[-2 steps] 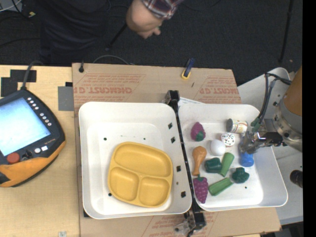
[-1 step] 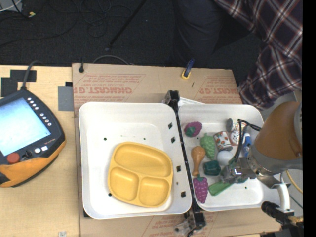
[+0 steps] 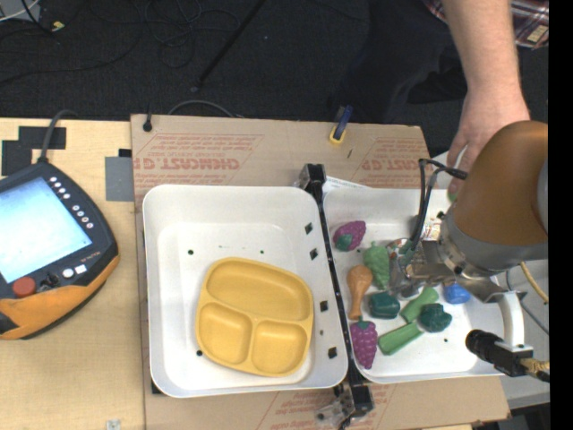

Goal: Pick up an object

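Progress looks early to middling: the pincer [image 3: 405,274] is down among the toys in the right bin [image 3: 394,206], but nothing shows lifted clear of the bin floor, so the pick itself seems left to do. Whether the pincer is wide or narrow I cannot tell, since the wrist and its dark housing cover it from above.

Nearest is a green leafy toy [image 3: 377,263], touching or just beside the pincer on its left. Just below it lies a dark green lump [image 3: 384,305], and to its lower right a green stick [image 3: 421,299] and another dark green piece [image 3: 435,316]. A blue piece [image 3: 457,294] sits to its right. Left of the pincer lies a tan drumstick [image 3: 358,287]; up and left, purple grapes [image 3: 349,235]; further below, a second purple bunch [image 3: 363,340] and a green pod [image 3: 398,338].

Well to the left, the other bin [image 3: 170,240] holds a yellow divided plate [image 3: 255,316].
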{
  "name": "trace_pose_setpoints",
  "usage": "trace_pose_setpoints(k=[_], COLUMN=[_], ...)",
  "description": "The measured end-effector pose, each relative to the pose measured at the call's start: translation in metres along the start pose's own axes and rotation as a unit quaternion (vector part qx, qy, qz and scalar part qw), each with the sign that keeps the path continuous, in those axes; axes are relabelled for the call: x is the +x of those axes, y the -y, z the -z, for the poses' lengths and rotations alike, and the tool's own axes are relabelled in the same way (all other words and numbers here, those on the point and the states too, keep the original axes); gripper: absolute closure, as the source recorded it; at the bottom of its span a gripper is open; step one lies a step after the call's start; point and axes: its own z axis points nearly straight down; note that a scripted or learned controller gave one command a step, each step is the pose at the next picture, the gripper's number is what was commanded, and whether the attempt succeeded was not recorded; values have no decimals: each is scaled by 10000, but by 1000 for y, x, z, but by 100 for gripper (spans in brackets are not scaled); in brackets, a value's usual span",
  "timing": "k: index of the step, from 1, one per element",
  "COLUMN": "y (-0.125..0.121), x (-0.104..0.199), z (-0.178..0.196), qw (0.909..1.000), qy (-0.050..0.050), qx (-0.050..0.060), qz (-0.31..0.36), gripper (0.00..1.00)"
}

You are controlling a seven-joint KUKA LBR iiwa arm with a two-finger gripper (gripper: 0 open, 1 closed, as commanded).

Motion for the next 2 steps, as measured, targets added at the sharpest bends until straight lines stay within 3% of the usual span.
trace_pose_setpoints(k=[1,2], y=[0,1], x=[64,61], z=[75,80], qw=[10000,10000], qy=[2,18], qx=[21,74], qz=[-9,-30], gripper=[100,100])
